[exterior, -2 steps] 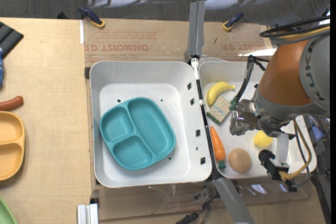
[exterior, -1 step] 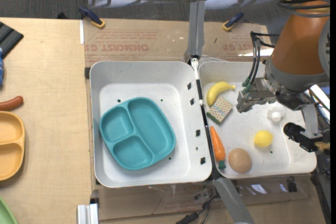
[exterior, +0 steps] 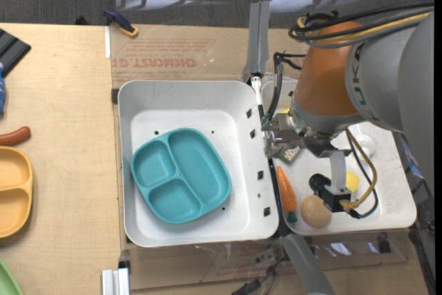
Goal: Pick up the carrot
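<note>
The carrot is orange with a green end toward the front. It lies in the right bin against the bin's left wall, pointing front to back. My gripper hangs low over the bin's left side, just behind the carrot's orange tip. The grey and orange wrist hides much of it, and nothing shows in its hold.
A tan round ball rests right of the carrot, and a yellow thing lies further right. The left bin holds a teal divided plate. On the bench at far left are an orange plate and a sausage.
</note>
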